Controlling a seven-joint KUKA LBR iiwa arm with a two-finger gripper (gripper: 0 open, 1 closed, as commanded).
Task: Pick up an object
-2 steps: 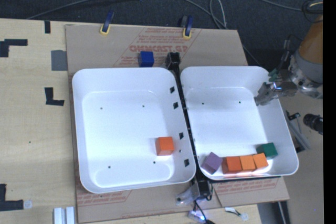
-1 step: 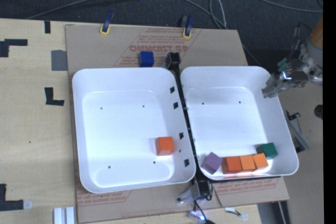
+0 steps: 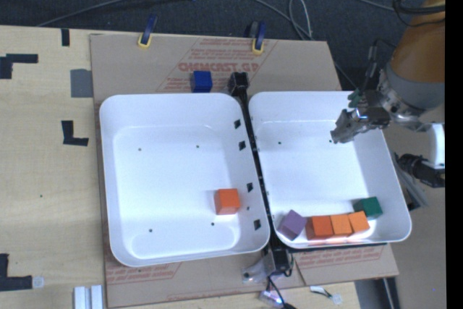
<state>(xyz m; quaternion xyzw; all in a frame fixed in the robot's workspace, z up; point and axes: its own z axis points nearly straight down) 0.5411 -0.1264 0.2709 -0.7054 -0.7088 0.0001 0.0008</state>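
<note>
The gripper (image 3: 343, 132) hangs over the upper right part of the right bin (image 3: 318, 106), high above its floor, with nothing seen between its fingers. Along that bin's near edge lie a purple block (image 3: 291, 223), two orange blocks (image 3: 319, 227) (image 3: 340, 225) in a row, a lighter orange block (image 3: 359, 222) and a green block (image 3: 370, 208). One orange block (image 3: 227, 201) rests in the left bin (image 3: 116, 155), near its lower right.
A blue block (image 3: 202, 80) sits on the cardboard behind the left bin. Clips (image 3: 147, 32) (image 3: 257, 38) hold the cardboard's far edge. Black clamps (image 3: 239, 83) join the two bins along the middle. Cables run across the dark floor at the back.
</note>
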